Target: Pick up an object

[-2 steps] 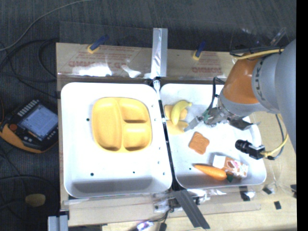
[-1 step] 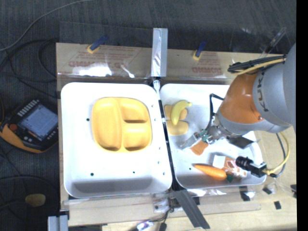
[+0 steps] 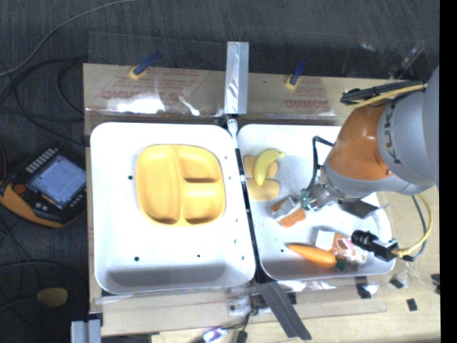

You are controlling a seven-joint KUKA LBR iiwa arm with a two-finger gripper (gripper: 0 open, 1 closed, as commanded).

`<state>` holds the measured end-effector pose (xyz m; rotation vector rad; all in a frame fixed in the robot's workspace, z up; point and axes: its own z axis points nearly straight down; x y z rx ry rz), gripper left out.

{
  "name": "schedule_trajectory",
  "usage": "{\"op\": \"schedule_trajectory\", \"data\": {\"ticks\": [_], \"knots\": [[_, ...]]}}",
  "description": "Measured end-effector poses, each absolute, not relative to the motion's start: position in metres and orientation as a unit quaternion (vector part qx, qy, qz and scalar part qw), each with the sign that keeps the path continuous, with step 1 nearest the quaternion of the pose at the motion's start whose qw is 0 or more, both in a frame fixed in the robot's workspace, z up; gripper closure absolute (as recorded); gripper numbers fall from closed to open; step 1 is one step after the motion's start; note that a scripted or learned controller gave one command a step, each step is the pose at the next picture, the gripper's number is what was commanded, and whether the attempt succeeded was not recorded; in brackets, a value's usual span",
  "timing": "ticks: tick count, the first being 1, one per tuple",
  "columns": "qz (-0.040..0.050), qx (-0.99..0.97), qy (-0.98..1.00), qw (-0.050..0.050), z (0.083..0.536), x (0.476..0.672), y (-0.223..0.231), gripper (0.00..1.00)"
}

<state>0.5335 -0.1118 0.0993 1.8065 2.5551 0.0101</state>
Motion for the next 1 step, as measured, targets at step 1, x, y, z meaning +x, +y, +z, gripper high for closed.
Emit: {"op": "schedule_trajectory", "data": {"ticks": [1], "knots": [[-0.0007, 0.549, 0.836, 0.0, 0.2154, 0.5605, -0.043, 1.0]]}}
